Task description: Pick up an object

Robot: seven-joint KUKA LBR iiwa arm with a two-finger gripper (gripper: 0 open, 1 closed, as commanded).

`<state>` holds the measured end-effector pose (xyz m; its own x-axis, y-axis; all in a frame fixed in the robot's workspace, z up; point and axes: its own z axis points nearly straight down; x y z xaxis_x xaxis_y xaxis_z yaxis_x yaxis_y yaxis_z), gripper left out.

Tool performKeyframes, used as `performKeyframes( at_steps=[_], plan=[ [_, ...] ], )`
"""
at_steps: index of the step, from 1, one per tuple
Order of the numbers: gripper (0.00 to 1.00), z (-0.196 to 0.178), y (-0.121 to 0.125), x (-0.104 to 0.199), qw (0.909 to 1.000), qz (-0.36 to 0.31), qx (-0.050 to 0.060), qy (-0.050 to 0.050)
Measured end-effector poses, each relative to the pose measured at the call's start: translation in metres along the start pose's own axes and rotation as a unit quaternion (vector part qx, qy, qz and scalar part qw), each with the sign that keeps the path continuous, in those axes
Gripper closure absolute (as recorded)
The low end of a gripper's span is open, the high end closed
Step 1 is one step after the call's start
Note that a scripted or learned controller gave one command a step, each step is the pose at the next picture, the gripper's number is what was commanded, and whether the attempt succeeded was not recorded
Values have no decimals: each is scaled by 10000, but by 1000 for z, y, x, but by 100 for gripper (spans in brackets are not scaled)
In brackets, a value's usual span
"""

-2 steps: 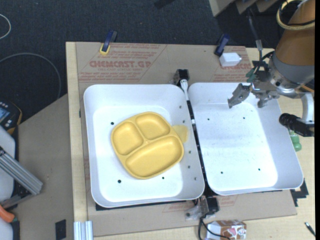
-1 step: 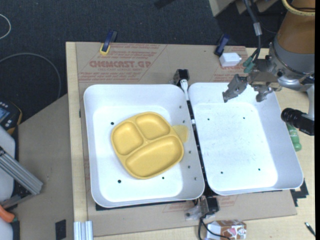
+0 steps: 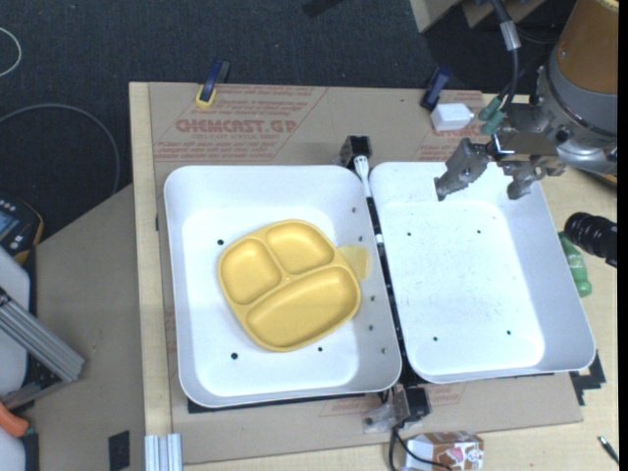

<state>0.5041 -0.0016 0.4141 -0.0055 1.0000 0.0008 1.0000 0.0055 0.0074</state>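
Note:
A yellow divided plate (image 3: 287, 284) with three compartments lies face up in the left bin (image 3: 191, 263), near its middle. A small pale yellow piece (image 3: 355, 260) pokes out from under the plate's right rim. My gripper (image 3: 488, 179) hangs above the far right part of the right bin (image 3: 471, 292), well away from the plate. Its two fingers (image 3: 457, 176) are spread apart with nothing between them.
The two white bins sit side by side on a cardboard sheet (image 3: 245, 121), with a black divider clip (image 3: 357, 152) at the back between them. A green object (image 3: 577, 265) lies just outside the right bin's right rim. Blue clamps (image 3: 211, 81) hold the cardboard's far edge.

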Motion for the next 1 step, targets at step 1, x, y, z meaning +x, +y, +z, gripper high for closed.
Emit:
performKeyframes(
  at_steps=[1],
  plan=[
    [0,-130,-24,92,10000,-37,-51,26]
  ],
)
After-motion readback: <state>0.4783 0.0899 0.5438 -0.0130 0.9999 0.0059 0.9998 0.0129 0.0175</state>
